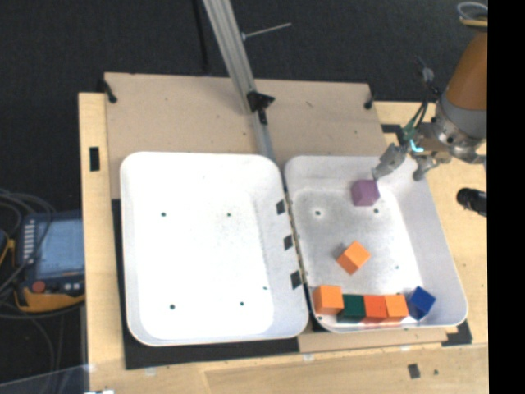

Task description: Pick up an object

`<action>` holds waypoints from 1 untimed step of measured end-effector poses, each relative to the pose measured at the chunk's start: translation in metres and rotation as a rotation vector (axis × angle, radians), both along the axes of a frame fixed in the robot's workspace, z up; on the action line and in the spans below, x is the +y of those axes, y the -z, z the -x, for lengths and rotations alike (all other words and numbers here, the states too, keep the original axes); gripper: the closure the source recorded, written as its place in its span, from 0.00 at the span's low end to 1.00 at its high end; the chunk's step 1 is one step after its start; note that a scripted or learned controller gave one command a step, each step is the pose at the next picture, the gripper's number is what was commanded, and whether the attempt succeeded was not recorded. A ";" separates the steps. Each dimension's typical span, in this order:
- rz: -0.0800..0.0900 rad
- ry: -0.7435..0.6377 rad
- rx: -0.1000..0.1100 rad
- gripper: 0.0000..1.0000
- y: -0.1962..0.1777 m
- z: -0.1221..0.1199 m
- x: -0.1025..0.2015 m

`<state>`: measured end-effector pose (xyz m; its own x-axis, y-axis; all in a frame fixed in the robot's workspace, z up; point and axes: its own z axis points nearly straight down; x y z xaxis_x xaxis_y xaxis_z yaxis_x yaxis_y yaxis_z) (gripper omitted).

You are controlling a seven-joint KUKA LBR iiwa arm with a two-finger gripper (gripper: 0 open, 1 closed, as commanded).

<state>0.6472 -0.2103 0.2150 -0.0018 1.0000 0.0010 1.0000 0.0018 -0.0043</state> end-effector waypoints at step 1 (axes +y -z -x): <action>0.004 -0.003 -0.004 0.00 -0.004 -0.001 -0.001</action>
<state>0.6480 -0.2110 0.2187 -0.0052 1.0000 -0.0031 1.0000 0.0052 -0.0004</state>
